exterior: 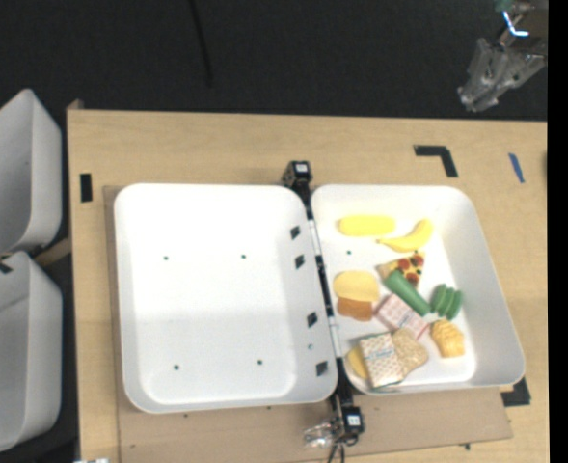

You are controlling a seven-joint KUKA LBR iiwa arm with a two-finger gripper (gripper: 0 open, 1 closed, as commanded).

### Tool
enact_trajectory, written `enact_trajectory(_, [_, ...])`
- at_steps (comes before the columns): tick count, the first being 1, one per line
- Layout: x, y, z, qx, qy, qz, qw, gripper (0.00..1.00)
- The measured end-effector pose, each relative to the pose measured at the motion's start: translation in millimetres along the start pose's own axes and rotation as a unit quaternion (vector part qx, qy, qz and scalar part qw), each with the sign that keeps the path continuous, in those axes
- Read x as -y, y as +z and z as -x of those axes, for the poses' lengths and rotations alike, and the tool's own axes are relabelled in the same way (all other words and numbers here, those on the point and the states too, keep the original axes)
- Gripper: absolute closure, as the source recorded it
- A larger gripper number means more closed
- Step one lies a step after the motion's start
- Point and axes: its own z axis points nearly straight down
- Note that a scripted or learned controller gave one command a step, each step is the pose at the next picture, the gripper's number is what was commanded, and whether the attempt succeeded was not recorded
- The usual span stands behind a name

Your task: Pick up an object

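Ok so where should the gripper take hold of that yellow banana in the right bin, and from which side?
Probably across the middle of the banana, coming straight down. It lies flat and curved near the bin's far side, with bare white floor above it and to its right. Close across its narrow width; the toys just below it crowd that side. The gripper hangs off beyond the bench.

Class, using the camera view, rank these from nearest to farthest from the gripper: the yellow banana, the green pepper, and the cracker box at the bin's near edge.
Gripper sits at top right, above the bench.
1. Yellow banana, upper part of the right bin.
2. Green pepper, right-middle.
3. Cracker box, lower left of that bin.
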Motion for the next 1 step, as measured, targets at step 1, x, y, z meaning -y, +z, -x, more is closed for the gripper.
enact_trajectory(1, [-16.1,9.7,143.6,0.002,0.008,-0.009,0.9999,1.0])
